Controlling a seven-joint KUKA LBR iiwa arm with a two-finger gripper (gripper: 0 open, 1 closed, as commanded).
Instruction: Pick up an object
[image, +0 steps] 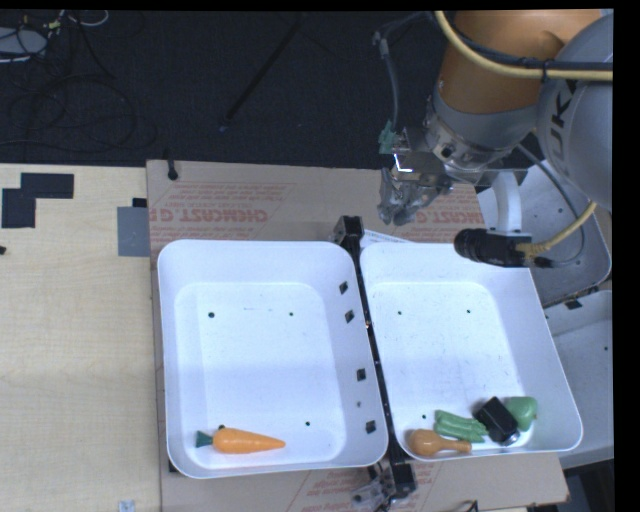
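Observation:
My gripper (403, 208) hangs high above the far edge of the right bin (545, 330), under the orange-banded wrist; nothing shows between its fingers. An orange carrot (245, 441) lies at the near left corner of the left bin (165, 330). In the right bin's near right corner sit a tan pear-shaped toy (436, 444), a green pod-like toy (460, 426), a black block (497, 419) and a green rounded piece (522, 408), crowded together.
Both bins rest on a cardboard sheet (260, 205) on the wooden bench. A black clip strip (358, 320) joins the bins along their shared wall. A black cylinder (490, 246) on the arm sticks out over the right bin's far rim.

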